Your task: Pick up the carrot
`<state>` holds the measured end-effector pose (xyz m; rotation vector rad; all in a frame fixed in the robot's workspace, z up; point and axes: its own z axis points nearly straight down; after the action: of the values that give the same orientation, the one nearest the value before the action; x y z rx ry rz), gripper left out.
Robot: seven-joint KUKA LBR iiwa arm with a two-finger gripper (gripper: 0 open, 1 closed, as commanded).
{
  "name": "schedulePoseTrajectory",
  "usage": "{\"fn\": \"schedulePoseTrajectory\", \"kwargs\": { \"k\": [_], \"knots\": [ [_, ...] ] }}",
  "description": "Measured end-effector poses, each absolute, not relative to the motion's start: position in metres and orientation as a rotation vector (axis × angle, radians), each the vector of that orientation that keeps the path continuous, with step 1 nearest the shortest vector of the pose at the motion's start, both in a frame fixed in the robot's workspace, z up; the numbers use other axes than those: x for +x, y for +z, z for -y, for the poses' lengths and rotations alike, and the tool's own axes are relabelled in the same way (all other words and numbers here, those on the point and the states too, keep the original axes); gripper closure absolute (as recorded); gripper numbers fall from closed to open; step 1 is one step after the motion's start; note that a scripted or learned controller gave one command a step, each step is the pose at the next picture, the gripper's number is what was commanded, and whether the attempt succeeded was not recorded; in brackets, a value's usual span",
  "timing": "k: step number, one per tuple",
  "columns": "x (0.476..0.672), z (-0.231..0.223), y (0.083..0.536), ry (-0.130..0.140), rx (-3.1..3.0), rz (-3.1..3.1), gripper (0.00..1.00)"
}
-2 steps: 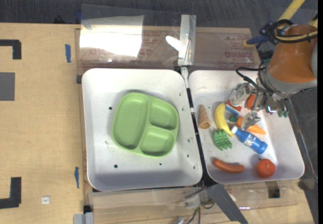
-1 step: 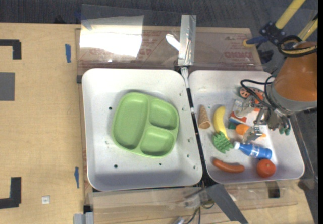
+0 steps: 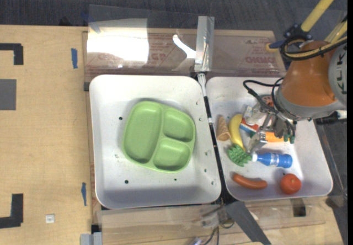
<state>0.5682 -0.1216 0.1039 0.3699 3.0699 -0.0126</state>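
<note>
While two white bins (image 3: 105, 183) sit on the bench (image 3: 38, 128), gripper (image 3: 263, 133) state unclear.

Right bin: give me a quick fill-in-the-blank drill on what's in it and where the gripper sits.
The green divided plate lies in the ____ bin.
The tomato sits in the right bin's ____ corner, beside the hot dog.
The gripper hangs over the ____ bin.
The banana is coloured ____.

Missing words: left; near right; right; yellow
</note>
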Motion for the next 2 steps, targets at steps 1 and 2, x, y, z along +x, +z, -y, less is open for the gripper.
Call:
{"fn": "schedulePoseTrajectory", "kwargs": {
  "k": [1, 2],
  "knots": [
    [0.5744, 0.1206, 0.1185, -0.013, 0.362, -3.048, 1.0],
    [0.5737, 0.1203, 0.1173, -0.013, 0.362, -3.051, 0.0]
  ]
}}
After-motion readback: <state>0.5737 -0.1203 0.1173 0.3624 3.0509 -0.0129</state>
